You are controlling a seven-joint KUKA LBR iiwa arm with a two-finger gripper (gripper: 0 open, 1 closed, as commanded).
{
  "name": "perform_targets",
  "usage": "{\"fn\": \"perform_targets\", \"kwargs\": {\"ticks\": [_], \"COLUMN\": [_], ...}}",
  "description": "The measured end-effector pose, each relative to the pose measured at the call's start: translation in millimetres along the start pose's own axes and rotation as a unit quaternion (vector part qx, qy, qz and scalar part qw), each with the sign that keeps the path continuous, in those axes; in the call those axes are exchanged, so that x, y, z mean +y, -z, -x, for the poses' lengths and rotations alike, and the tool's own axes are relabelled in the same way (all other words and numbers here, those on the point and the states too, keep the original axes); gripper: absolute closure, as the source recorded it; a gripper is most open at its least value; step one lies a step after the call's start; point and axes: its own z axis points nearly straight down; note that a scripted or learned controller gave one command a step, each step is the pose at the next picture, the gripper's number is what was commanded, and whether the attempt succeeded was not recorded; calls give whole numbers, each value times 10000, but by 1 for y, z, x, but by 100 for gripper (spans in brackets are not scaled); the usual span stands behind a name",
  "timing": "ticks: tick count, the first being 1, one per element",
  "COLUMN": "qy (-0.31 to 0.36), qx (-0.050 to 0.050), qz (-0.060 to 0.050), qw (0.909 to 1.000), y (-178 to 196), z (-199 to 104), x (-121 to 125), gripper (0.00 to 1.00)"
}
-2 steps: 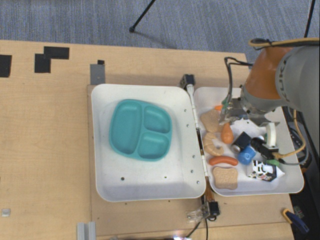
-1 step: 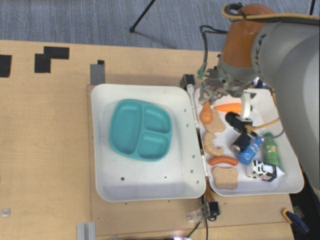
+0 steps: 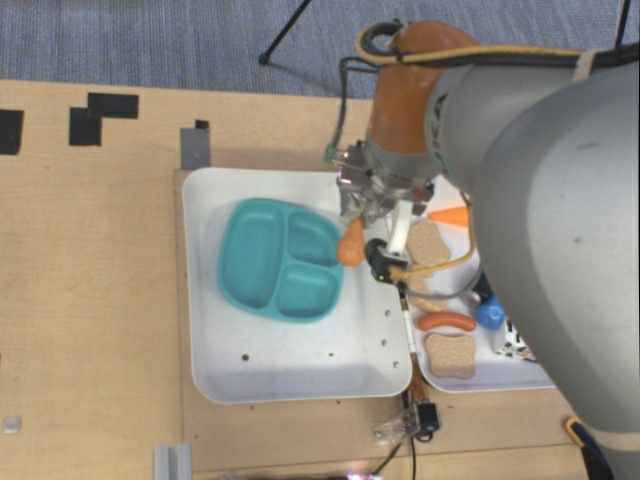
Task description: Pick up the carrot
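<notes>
The carrot (image 3: 350, 245), a short orange piece, hangs point-down from my gripper (image 3: 358, 218) over the right side of the left bin (image 3: 300, 373). The fingers are shut on its upper end. It sits just off the right edge of the teal divided plate (image 3: 280, 258), which lies in the left bin. I cannot tell whether the carrot's tip touches the plate or the bin floor.
The right bin (image 3: 480, 380) holds a bread slice (image 3: 428, 243), a second bread slice (image 3: 450, 356), a red sausage (image 3: 445, 321), a small blue thing (image 3: 490, 315) and an orange wedge (image 3: 452, 216). The arm hides much of that bin.
</notes>
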Motion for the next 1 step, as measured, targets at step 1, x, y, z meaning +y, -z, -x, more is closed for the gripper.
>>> {"fn": "perform_targets", "kwargs": {"ticks": [1], "qy": [-1182], "qx": [-20], "qz": [2], "qw": [9930], "y": [-45], "z": [-52], "x": [26], "gripper": [100]}}
